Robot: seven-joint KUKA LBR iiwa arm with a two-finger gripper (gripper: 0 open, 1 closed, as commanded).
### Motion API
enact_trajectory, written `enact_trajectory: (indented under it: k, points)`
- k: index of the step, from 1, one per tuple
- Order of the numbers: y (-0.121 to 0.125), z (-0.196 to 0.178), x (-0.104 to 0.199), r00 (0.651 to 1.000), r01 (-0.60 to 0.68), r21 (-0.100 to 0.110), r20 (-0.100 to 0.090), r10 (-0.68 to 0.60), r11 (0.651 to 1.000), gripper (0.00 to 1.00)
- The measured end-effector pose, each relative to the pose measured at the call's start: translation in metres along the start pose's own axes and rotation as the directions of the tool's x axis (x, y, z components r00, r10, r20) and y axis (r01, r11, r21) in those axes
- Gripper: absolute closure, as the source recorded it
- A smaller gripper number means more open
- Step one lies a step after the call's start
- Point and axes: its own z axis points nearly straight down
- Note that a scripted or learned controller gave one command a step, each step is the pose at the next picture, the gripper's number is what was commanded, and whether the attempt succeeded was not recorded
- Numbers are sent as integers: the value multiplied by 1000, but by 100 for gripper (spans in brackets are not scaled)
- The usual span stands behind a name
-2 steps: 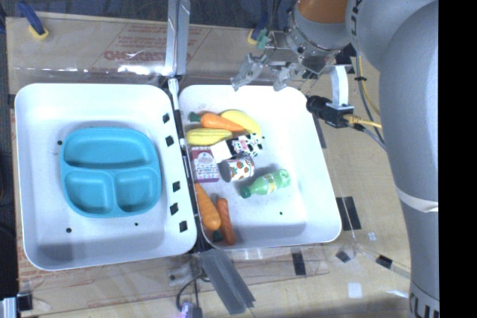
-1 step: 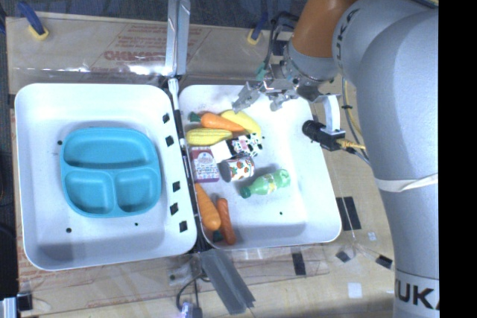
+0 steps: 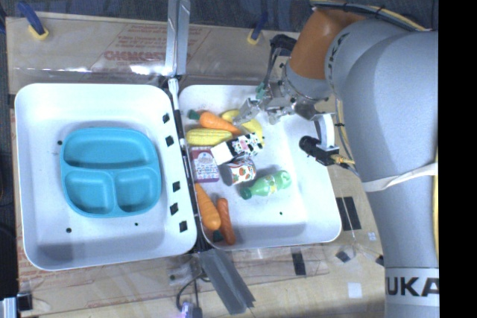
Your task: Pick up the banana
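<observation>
Camera view: curved yellow banana [image 3: 244, 123] under metal hand [image 3: 262, 109].

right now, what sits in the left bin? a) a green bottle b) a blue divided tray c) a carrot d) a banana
b: the blue divided tray lies in the left bin, while the carrot, the green bottle and the other small items lie in the right bin.
</observation>
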Motion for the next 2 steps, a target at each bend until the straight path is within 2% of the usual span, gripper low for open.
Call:
enact_trajectory:
  k: [1, 2]
  points:
    - [-4, -6, 0, 1000, 4, 19, -3, -4, 1000, 100]
    - [0, -103, 17, 987, -162, 4, -1, 162, 987, 100]
